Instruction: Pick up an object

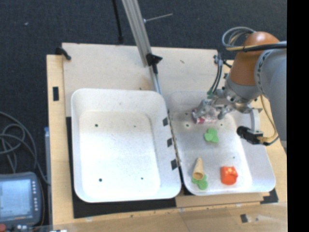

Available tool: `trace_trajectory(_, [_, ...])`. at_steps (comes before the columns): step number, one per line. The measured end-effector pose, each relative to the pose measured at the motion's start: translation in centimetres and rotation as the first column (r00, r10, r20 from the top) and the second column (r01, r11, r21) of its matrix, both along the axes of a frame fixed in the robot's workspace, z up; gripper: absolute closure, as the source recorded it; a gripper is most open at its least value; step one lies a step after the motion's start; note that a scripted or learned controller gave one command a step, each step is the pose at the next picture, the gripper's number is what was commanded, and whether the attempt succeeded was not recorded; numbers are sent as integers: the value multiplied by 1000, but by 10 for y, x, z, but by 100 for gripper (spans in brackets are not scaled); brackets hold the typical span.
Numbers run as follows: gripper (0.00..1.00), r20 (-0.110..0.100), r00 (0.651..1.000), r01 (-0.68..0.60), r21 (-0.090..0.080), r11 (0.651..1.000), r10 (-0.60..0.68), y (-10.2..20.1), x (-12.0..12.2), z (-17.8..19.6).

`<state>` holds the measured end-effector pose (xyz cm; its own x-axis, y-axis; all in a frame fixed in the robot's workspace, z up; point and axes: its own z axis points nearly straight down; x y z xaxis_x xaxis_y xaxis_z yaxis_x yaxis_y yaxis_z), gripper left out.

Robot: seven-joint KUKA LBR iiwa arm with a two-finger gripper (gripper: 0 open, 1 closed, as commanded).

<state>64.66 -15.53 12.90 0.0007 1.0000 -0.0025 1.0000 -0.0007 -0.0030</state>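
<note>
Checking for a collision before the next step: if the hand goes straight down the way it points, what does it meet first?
Probably the pink object beneath the hand, then the right bin floor. Height from this slanted view is unclear.

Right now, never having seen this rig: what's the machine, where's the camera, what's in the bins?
One fixed camera looks down at a slant on a bench. The grey robot arm with an orange band reaches in from the right; its gripper is low over the right shallow white bin, by a small pink-and-white item. Whether it holds that item can't be told. That bin also has a green lump, a tan cone touching a small green piece, and an orange-red block. The left shallow white bin sits beside it.
</note>
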Motion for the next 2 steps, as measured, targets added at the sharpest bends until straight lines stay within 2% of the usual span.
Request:
trace_trajectory(1, [100,9,1000,1,-1,1000,-1,-1,2,15])
trace_trajectory(2, [100,10,1000,0,0,1000,0,-12,3,66])
